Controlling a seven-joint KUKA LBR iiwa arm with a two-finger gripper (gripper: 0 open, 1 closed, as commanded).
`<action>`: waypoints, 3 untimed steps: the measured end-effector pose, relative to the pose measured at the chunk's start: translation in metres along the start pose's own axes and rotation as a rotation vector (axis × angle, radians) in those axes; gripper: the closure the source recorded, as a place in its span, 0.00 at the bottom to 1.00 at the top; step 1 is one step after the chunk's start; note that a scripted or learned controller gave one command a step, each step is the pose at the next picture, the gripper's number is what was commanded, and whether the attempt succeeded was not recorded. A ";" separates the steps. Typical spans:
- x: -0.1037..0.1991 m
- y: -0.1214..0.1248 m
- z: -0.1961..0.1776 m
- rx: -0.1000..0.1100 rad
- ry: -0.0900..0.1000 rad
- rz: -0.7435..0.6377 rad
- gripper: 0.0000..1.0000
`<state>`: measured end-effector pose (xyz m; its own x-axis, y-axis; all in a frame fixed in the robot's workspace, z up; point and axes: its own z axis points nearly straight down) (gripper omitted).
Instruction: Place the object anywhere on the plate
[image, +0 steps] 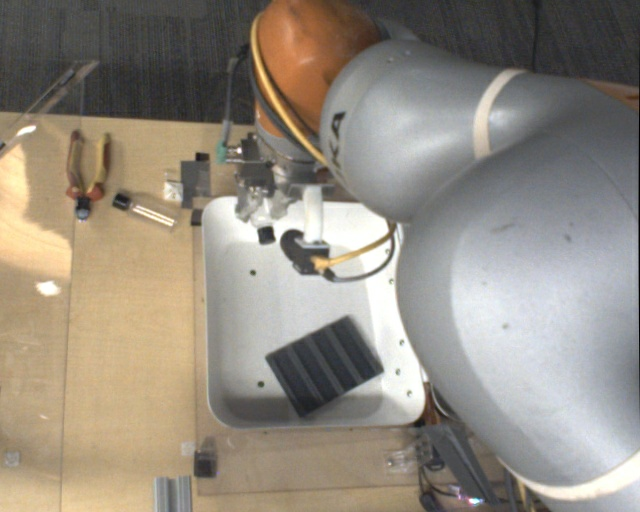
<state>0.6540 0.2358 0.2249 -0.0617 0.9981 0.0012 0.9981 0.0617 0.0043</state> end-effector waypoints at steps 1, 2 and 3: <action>0.000 0.000 0.000 0.000 0.000 -0.001 0.00; -0.010 -0.007 0.099 0.004 -0.002 0.239 0.00; -0.008 -0.007 0.087 0.003 -0.002 0.231 1.00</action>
<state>0.6481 0.2270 0.1376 0.1688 0.9857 0.0001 0.9857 -0.1688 0.0013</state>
